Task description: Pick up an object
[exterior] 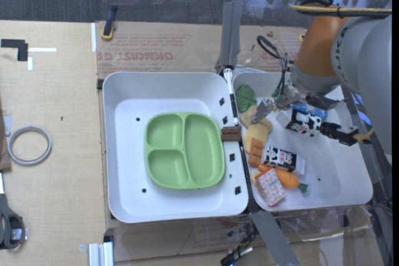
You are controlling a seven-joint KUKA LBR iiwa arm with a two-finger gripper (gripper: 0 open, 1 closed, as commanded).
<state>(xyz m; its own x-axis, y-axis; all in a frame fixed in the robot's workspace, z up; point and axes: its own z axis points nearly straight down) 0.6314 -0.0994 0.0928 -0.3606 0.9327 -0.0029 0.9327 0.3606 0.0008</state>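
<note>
The pincer [267,106] hangs low over the back left part of the right bin [340,187], its grey tip pointing down and to the left; whether it is released or clenched I cannot tell, and nothing can be seen caught in it. Right below and just left of the tip lies a pale yellow piece [257,131], and beyond that, toward the bin's back left corner, a green leafy piece [244,97]. The yellow piece looks like the likeliest target: it sits a little toward the front and left of the tip, its long axis running from back to front along the bin's left wall, so the coming move is probably a short drop forward and left. Just to the right of the pincer is a small blue and white carton [306,120]; farther to the front lie a black and white carton [282,159], an orange carrot [288,179] and a red-patterned packet [270,187]. The left bin [118,152] on the desk [50,196] holds a green divided plate [185,150], well apart from the arm.
</note>
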